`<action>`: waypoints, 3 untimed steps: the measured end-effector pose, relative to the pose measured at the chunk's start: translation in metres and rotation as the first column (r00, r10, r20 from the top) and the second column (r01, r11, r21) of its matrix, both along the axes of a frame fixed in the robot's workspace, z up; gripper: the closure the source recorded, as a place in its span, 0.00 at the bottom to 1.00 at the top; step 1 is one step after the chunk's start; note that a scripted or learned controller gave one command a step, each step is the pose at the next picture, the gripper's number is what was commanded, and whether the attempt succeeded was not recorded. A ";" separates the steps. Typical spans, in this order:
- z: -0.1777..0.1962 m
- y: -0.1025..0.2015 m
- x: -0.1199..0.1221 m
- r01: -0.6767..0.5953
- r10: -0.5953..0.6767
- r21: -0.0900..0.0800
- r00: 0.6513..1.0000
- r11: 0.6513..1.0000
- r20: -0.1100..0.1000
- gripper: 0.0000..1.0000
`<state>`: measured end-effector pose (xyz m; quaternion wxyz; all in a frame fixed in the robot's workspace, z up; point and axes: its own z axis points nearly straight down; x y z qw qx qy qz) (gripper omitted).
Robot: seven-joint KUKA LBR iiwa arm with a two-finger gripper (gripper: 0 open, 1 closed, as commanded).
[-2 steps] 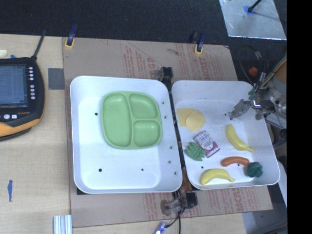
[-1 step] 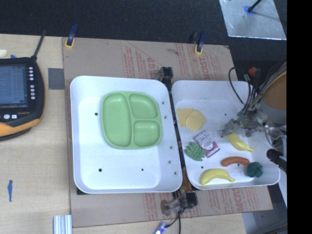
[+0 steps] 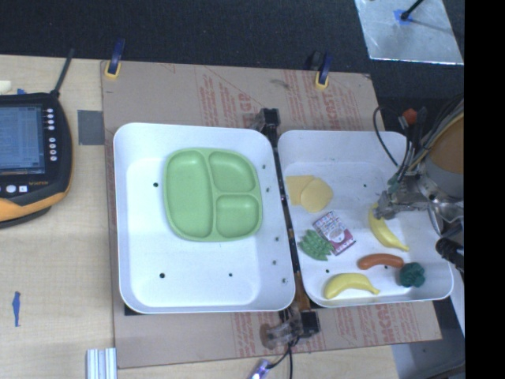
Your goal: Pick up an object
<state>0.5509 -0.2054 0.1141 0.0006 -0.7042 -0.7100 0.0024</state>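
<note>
The right bin holds several toy foods: two pale yellow discs, a pink-and-white packet, a green leafy piece, a small banana, a red sausage, a dark green broccoli and a larger banana. My gripper reaches in from the right edge and sits low over the bin, right at the upper end of the small banana. I see nothing lifted in it.
The left bin carries a green divided plate. A tablet controller lies at the far left on the bench. Cables run along the arm at the right edge. Clamps sit between the bins, front and back.
</note>
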 end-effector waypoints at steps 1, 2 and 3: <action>-0.001 0.000 -0.001 0.000 0.000 0.000 1.000 1.000 -0.002 0.00; 0.009 -0.001 -0.001 -0.002 0.002 -0.002 1.000 1.000 -0.002 1.00; 0.009 -0.001 -0.001 -0.002 0.002 -0.002 1.000 1.000 -0.002 0.00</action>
